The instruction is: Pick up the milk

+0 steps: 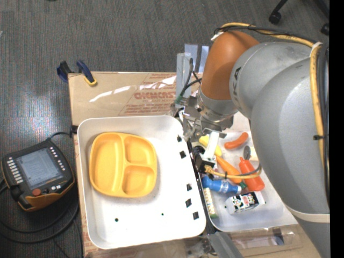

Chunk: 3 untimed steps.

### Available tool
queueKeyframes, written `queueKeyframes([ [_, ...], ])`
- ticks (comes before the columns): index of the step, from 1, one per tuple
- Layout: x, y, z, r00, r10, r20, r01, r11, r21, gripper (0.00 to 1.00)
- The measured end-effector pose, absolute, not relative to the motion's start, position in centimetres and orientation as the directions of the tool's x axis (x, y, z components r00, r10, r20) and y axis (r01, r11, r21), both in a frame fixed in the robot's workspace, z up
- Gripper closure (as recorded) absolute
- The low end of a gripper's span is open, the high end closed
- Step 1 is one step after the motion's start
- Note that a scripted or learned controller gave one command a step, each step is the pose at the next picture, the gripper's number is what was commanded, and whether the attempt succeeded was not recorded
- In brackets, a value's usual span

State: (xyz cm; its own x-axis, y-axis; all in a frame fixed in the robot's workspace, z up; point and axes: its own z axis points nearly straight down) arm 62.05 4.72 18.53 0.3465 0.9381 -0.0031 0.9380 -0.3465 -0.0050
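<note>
A dark grey carpeted floor surrounds a bench topped with a sheet of brown cardboard (123, 93), where two shallow white bins sit side by side. The left white bin (107, 224) holds a yellow plastic plate divided into three compartments (123, 164), set near its upper left. On the floor to the left lies a handheld control pendant with a grey screen and orange trim (36, 171), and a blue and yellow clamp (80, 71) grips the cardboard's far corner, probably to keep the sheet from sliding.

The right white bin (258, 219) is crowded with toy food: orange carrot-like pieces (236, 140), a blue plastic bottle lying on its side (220, 186), and, nearest the front edge, the small white milk carton with black cow patches (245, 201), tipped on its side. The grey arm with its orange band (226, 69) reaches over this bin, and its gripper (207, 144) hangs low at the bin's far left part, above the clutter. Whether it is grasping or released cannot be judged, since cables and bracket hide it.

The carton lies clearly apart from the gripper, toward the viewer and slightly right, with the bottle and an orange piece between them. To my judgement, the approach is not yet lined up.
</note>
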Motion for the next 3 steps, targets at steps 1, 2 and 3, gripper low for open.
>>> queueKeyframes([
  [1, 61.6, 5.7, 18.6, 0.774, 0.634, -0.005, 0.634, -0.774, -0.003, 1.00],
  [2, 61.3, 2.2, 22.3, 0.974, 0.226, -0.003, 0.226, -0.974, -0.002, 1.00],
  [3, 61.2, 1.8, 30.5, 0.981, 0.195, -0.001, 0.195, -0.981, -0.001, 1.00],
])
